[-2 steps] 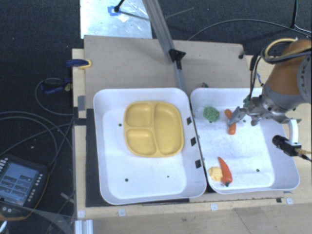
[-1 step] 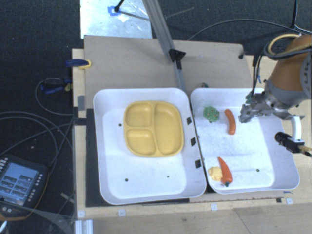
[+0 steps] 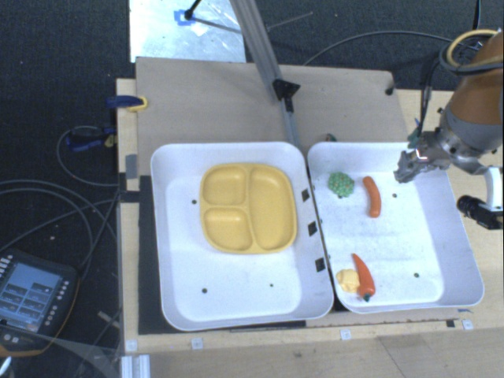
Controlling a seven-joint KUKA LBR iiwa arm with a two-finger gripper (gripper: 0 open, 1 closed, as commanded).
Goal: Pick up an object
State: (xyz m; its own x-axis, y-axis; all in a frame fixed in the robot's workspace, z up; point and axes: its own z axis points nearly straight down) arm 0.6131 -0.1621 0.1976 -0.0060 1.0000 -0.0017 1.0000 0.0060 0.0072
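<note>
We count two bins; the left bin (image 3: 169, 290) carries one yellow divided plate (image 3: 246, 209). The right bin (image 3: 441, 258) has four items: broccoli (image 3: 341, 184), sausage (image 3: 372, 196) lying near-vertical, carrot (image 3: 362, 275) running diagonally, yellow piece (image 3: 347, 279). Gripper (image 3: 407, 168) over the bin's upper right; its opening we cannot tell.

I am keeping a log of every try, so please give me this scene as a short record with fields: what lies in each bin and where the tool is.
left bin: yellow divided plate, three compartments
right bin: green broccoli-like piece; orange sausage-like piece beside it; orange carrot touching a small yellow piece near the front edge
tool: above the right bin's far right part, right of the sausage-like piece, nothing seen between its fingers
task status: no object lifted yet
</note>
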